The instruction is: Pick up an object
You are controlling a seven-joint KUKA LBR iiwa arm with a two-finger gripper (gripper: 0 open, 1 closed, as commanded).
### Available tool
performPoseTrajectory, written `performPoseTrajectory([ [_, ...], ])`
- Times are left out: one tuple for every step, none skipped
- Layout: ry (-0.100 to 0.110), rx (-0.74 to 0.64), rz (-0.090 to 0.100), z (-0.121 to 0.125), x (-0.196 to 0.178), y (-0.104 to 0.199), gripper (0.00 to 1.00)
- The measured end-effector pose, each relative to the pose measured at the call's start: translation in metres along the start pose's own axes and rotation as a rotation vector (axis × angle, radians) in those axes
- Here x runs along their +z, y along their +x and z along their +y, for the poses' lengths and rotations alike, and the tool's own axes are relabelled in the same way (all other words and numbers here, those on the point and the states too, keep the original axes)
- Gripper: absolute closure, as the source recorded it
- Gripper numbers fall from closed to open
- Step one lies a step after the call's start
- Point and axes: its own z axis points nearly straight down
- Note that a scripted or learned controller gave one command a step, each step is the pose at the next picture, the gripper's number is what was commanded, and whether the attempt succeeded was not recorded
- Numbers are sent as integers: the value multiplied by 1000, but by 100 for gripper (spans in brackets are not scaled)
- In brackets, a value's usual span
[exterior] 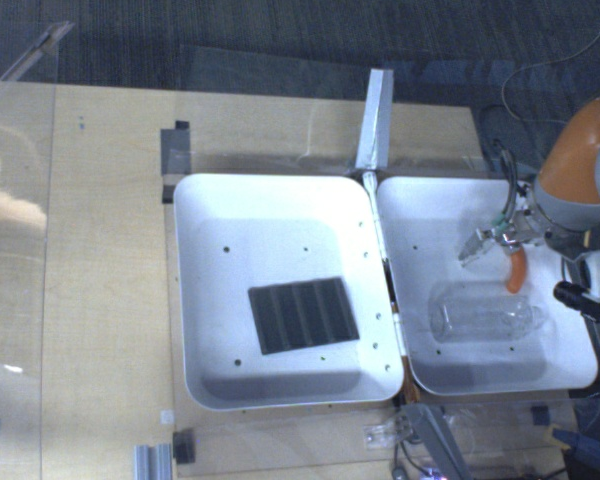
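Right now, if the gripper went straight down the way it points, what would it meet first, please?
Probably the floor of the right bin beside the orange object; the gripper seems left of it, though depth is unclear.

Two white bins are seen side by side. A dark ribbed mat (pixel 304 314) lies in the left bin (pixel 205 218). In the right bin (pixel 420 208), a clear plastic bottle (pixel 483 320) lies beside an orange object (pixel 517 271). The gripper (pixel 492 236) is positioned at the frame's right, above the right bin.
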Motion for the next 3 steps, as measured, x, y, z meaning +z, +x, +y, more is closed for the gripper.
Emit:
performPoseTrajectory([
  [0, 0, 0, 0, 0, 0, 0],
  [2, -57, 3, 45, 1, -7, 0],
  [3, -86, 3, 46, 1, -7, 0],
])
